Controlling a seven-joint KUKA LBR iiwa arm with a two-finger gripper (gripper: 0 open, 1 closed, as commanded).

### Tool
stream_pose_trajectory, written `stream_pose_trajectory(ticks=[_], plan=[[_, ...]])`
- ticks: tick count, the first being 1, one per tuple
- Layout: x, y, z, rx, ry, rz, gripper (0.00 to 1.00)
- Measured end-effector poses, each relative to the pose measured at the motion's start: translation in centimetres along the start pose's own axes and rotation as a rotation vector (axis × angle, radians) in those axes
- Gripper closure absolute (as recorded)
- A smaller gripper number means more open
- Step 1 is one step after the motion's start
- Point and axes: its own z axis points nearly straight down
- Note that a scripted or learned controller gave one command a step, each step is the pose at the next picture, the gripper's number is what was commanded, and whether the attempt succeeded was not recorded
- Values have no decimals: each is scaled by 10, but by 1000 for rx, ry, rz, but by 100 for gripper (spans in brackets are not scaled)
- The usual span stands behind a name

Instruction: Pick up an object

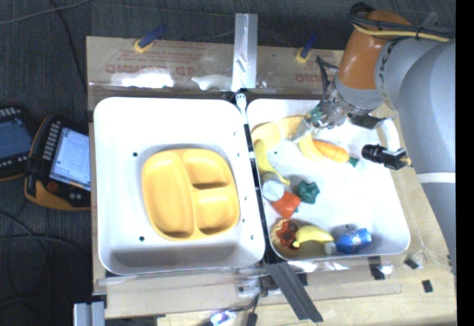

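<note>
The arm [415,87] reaches in from the right and its gripper [324,116] sits low at the far end of the right bin [385,191], close to that bin's back wall. Whether the jaws are open or closed I cannot tell, since the wrist hides them from above, and nothing can be made out between them. So no pick can be counted as done.

The likely targets all lie in the right bin. A carrot [331,150] lies just beside the gripper, toward the near side, and a pale yellow piece [290,127] sits just to its left. Further off are a corn cob [261,156] along the divider, a white cap [272,190], an orange-red cup [287,204], a teal toy [306,190], a banana [315,235] and a blue toy [352,238] at the near end. All of them rest on the bin floor.

The left bin [118,169] holds a yellow tray [191,192], well apart from the gripper.

By my reading the task is at its approach or grasp stage: the gripper is down among the objects, but closing on one, lifting it and showing it clear of the bin all remain
</note>
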Motion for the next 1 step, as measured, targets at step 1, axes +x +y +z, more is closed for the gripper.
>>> stream_pose_trajectory(ticks=[1], plan=[[65, 25, -118, -5, 12, 15, 100]])
